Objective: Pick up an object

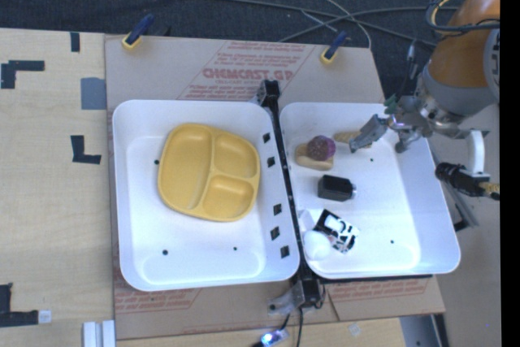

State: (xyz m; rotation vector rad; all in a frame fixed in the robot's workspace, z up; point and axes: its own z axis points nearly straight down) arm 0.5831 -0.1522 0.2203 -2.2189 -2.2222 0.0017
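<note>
The right bin (422, 207) holds a tan piece topped by a purple ball (317, 150), a small black block (335, 188), and a black-and-white object beside a white lump (329, 236) near the front. A small tan piece (348, 137) lies at the back of that bin. My gripper (386, 132) hovers over the bin's back right part, its two grey fingers spread apart with nothing between them, just right of the small tan piece.
The left bin (138, 248) carries a yellow divided plate (209, 172). A black divider (280, 175) runs between the bins. Two clamps (138, 30) hold the cardboard sheet at the back. Cables cross the dark floor behind.
</note>
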